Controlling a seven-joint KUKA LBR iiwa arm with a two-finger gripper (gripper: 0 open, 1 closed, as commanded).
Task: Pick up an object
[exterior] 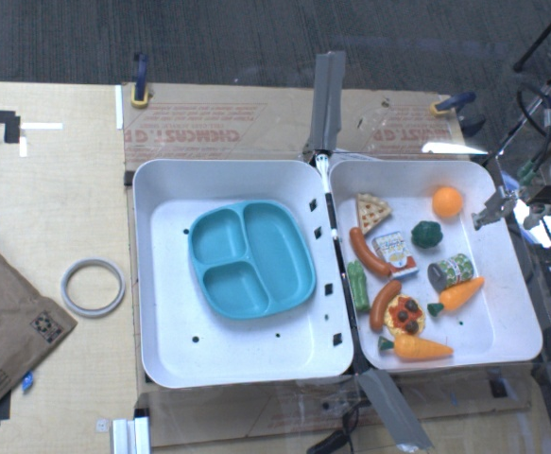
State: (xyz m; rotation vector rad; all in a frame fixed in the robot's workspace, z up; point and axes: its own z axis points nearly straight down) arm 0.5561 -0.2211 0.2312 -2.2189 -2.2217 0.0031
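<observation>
I see the jaws at the right bin's rim, but cannot tell their state. Toys crowd that bin: orange, can, carrots. Packed this tightly, I expect a descent could nudge neighbours or pinch two together.

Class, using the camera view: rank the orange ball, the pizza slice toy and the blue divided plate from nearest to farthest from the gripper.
1. Orange ball, right bin, just left of the gripper.
2. Pizza slice toy, right bin's left side.
3. Blue divided plate, left bin.
</observation>
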